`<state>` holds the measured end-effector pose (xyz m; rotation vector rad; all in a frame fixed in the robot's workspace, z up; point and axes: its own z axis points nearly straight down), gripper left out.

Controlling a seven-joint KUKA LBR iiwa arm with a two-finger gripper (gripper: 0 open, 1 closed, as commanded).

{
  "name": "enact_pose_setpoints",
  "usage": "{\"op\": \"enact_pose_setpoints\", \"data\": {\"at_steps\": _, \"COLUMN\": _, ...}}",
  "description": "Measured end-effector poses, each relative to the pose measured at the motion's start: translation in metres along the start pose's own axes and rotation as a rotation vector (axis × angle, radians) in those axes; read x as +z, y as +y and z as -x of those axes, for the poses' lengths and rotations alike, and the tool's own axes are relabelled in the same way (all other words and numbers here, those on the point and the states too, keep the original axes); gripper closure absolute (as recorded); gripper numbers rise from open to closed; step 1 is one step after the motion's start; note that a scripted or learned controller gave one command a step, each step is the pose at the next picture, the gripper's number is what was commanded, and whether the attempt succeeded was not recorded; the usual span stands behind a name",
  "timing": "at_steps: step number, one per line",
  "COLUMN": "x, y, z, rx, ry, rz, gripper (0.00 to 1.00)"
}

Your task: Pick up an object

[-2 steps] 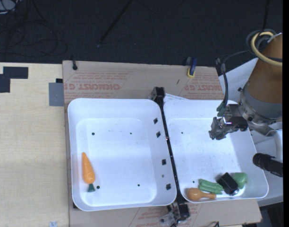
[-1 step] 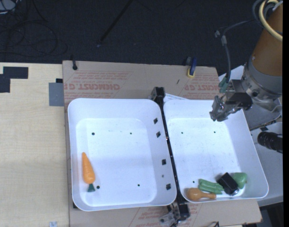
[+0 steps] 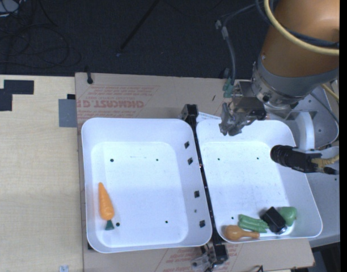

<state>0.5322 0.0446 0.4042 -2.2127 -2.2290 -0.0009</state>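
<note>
Black object, crowded by green items, is best approached vertically; end effector state cannot be told.

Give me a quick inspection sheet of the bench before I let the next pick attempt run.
Surface: two shallow white bins side by side, left bin and right bin, on a cardboard sheet over a light wooden bench.
Job's things: orange carrot near the left bin's front left; in the right bin's front corner, green pod, black block, green piece and tan pear-shaped item, bunched close together.
Clutter: nothing seen.
Grippers: gripper over the right bin's back left corner, nothing seen held.
Cables: dark cable running up from the wrist; loose cables on the dark floor behind.
Surroundings: dark patches on the bench, left.
</note>
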Motion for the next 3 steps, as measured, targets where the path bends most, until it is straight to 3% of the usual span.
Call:
{"op": "enact_pose_setpoints", "data": {"at_steps": 1, "x": -0.141, "y": 0.0, "z": 0.0, "rx": 0.005, "ry": 0.0, "rz": 0.014, "gripper": 1.0}}
{"op": "enact_pose_setpoints", "data": {"at_steps": 2, "x": -0.131, "y": 0.021, "z": -0.161, "rx": -0.009, "ry": 0.001, "rz": -0.004, "gripper": 1.0}}
{"op": "enact_pose_setpoints", "data": {"at_steps": 3, "x": -0.131, "y": 0.066, "z": -0.201, "rx": 0.003, "ry": -0.002, "rz": -0.004, "gripper": 1.0}}
